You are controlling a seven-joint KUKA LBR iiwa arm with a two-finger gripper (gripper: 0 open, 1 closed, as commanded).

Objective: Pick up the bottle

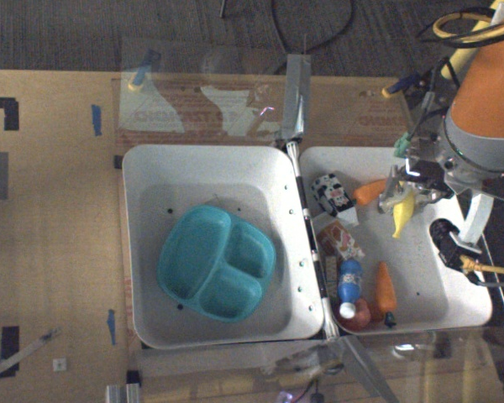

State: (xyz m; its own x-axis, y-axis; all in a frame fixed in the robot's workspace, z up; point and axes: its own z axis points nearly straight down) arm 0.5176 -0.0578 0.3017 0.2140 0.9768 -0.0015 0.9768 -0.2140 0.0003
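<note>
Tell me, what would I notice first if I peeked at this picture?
Probably the big teal plate with three sections, lying alone in the left bin. Next, the arm with its orange band, reaching in from the right over the right bin, with something yellow just under its end effector. The bottle, blue with a white cap, lies near that bin's left wall beside an orange carrot.

A teal plate sits in the white left bin. The bottle is blue with a white cap. Beside it lies an orange carrot.
</note>
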